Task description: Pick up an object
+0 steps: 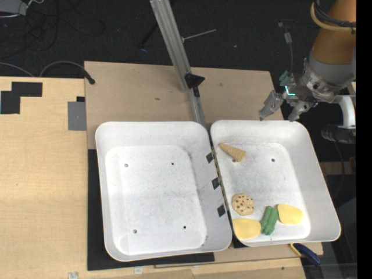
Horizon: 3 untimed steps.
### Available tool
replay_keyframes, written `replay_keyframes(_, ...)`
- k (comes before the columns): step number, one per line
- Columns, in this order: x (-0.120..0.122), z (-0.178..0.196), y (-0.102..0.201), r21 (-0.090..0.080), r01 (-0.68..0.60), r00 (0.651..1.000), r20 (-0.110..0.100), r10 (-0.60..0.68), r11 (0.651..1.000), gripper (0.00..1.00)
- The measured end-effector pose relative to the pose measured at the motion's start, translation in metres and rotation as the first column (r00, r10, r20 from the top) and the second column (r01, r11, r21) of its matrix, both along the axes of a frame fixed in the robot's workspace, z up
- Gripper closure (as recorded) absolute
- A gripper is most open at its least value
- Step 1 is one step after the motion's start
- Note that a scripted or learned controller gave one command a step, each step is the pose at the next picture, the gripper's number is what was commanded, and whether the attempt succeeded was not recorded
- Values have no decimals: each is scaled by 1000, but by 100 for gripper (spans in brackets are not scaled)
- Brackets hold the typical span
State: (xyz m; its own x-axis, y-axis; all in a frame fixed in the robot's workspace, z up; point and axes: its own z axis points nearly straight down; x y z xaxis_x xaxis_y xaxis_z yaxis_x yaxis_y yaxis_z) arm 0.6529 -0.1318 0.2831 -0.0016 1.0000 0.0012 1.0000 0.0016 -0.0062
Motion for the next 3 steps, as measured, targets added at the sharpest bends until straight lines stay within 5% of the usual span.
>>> replay_keyframes(1,1,3,0,-1,-2,1000,4,2,1000,0)
replay_keyframes(3,-13,-92,10,0,4,1000,-1,-4,1000,0)
